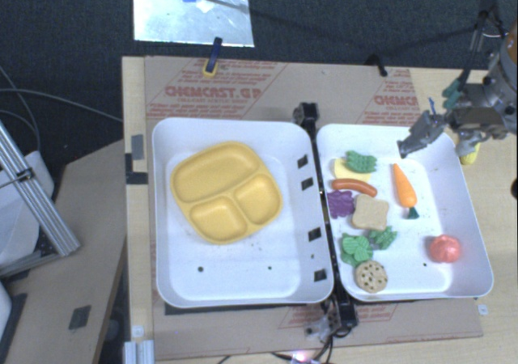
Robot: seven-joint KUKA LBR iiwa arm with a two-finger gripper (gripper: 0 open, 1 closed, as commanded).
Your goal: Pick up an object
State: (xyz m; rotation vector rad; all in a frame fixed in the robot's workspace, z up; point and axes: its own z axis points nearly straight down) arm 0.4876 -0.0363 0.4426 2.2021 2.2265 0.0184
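Two white bins, left bin (235, 285) with yellow tray (226, 191), right bin (465, 261) with toy food (368, 213)

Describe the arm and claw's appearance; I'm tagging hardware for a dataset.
The claw is dark grey metal with slim, tapering fingers. Behind it sits a blocky grey wrist housing with small teal accents and a yellow part below it. Thin dark cables run upward from it.

Glossy plastic tray (226, 192) (bins (243, 277) matt).
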